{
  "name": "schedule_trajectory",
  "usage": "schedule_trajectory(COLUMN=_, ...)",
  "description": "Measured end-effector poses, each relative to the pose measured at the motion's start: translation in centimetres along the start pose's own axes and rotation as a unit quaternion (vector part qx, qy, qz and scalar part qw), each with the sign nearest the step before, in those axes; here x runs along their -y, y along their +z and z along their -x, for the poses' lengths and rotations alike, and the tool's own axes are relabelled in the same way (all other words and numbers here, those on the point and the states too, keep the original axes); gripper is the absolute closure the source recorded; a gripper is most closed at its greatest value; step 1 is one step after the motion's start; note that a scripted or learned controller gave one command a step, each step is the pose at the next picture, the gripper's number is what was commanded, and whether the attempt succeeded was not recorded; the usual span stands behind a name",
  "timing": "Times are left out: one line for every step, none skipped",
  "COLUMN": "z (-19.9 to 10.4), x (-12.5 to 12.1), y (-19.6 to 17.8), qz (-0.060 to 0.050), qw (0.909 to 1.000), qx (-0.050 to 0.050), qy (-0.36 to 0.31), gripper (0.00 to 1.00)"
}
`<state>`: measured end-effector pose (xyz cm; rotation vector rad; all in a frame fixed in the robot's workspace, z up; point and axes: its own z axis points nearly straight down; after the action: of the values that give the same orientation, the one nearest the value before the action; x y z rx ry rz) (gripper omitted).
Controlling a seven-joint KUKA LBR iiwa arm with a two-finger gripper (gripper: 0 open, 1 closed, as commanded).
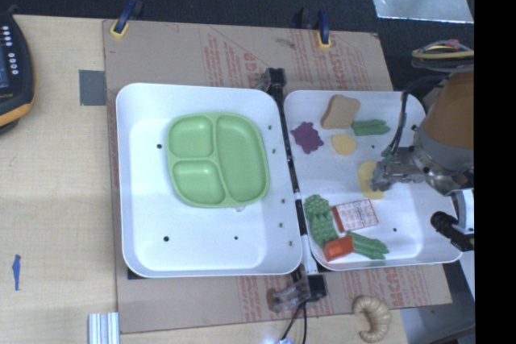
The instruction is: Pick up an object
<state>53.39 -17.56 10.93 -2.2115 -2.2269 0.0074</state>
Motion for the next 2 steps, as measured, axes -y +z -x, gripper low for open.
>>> schedule_trajectory(z=3.0, x=-2.8, y=-13.8, qz=0.009, qw=1.0000, qx=0.003, qy=0.002, gripper=1.00)
schedule_trajectory(z=3.3, x=2.3, y=-19.0, qz=0.004, qw=1.0000, qx=0.000, qy=0.003, gripper=1.00)
